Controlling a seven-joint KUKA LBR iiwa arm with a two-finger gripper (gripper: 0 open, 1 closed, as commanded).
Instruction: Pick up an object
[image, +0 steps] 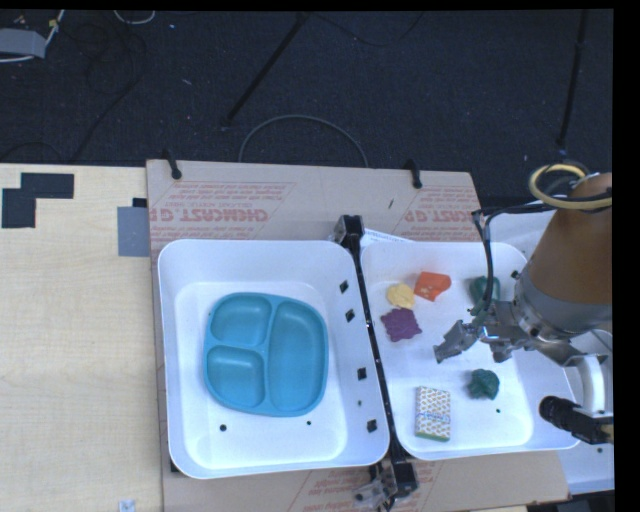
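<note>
The jaws (456, 342) hang over the right bin (520, 432); their state is unclear. Purple lump (401, 324) lies left, green lump (484, 383) below-right.

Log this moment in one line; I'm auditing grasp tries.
gripper: over right bin | holding: nothing seen | nearest: purple object | divided plate: left bin

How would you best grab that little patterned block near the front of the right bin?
Probably from straight above, pinching the patterned block across its two long sides. It lies flat, is narrower that way, and has bare floor on both sides in the right bin.
</note>
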